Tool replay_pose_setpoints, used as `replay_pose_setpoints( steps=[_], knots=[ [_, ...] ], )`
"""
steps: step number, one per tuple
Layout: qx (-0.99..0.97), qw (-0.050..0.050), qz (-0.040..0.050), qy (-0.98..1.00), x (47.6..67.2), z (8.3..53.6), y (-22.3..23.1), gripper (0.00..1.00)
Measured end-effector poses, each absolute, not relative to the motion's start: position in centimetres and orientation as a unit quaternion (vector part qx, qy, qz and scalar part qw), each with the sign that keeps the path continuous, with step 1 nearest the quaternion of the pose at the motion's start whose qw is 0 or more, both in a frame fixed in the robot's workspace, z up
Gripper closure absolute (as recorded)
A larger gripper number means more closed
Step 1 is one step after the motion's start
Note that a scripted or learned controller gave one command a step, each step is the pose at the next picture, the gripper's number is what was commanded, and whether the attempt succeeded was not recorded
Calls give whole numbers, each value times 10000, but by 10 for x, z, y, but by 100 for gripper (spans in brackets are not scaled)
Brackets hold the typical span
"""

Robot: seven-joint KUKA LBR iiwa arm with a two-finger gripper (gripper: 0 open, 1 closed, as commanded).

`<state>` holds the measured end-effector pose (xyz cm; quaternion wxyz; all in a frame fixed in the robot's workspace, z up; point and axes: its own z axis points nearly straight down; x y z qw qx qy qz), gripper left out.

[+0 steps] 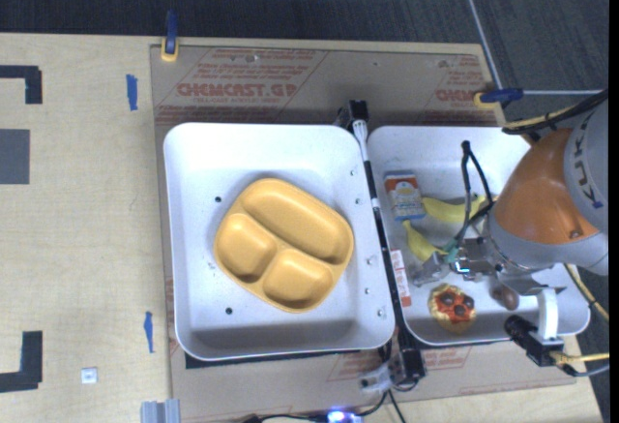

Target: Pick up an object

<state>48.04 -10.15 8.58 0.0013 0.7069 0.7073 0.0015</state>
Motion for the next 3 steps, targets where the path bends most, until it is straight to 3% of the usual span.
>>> replay_pose_setpoints(
  steps=[3],
  knots=[
    [7071, 21, 11, 7071, 480, 86, -94, 0]
  ],
)
